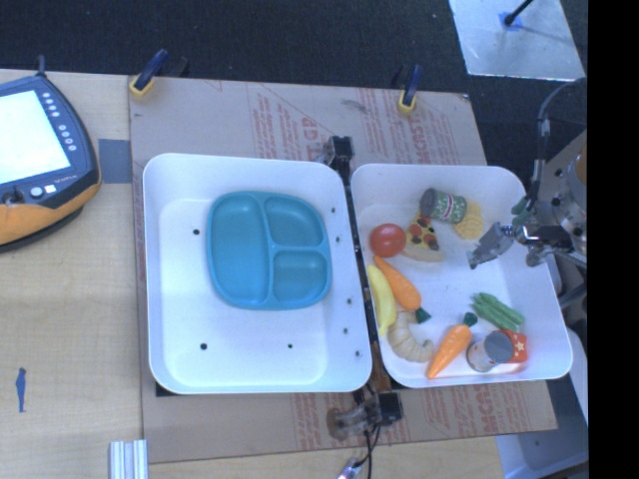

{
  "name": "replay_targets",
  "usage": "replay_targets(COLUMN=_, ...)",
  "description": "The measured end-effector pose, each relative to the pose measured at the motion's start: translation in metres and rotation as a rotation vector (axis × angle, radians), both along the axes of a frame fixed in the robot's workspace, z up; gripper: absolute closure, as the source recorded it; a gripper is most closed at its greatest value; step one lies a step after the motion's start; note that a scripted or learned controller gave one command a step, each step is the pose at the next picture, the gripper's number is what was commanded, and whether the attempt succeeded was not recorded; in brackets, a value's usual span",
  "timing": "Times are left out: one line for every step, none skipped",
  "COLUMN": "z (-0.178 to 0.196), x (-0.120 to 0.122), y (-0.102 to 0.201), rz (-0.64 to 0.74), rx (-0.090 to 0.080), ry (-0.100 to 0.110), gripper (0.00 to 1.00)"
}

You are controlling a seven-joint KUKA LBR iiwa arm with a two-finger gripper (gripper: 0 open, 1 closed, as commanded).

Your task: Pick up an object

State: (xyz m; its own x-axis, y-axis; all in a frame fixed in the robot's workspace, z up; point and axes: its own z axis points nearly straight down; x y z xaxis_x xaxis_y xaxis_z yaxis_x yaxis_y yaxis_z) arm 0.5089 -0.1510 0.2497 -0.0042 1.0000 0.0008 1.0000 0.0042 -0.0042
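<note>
1. The arm reaches in from the right, its claw [496, 242] low over the right bin's [534, 272] upper right part.
2. The claw is spread apart, gripping nothing.
3. Toy foods lie beneath: tomato [387, 239], can [442, 207], carrot [448, 350].

A cardboard sheet [300, 103] lay flat on the wooden bench [70, 307], and everything else stood in relation to it. Two blue-handled clamps pinned its far edge: one [148, 72] at the far left corner, the other [407, 86] further right along that edge. A black clamp [365, 414] gripped its near edge. Off its left side, on the bare wood, rested an orange-edged pendant with a pale screen [35, 158]. Beyond its far right corner, a pale square sheet [514, 23] lay on the dark floor.
</note>
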Motion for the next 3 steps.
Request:
replay_targets(z=-0.082, x=-0.015, y=-0.059, rz=0.001, rx=-0.001, ry=0.001, gripper=0.0)
replay_targets(z=-0.159, x=0.065, y=-0.06, rz=0.003, rx=-0.001, ry=0.002, gripper=0.0)
replay_targets(z=-0.158, x=0.134, y=-0.061, rz=0.001, rx=0.0, ry=0.0, gripper=0.0)
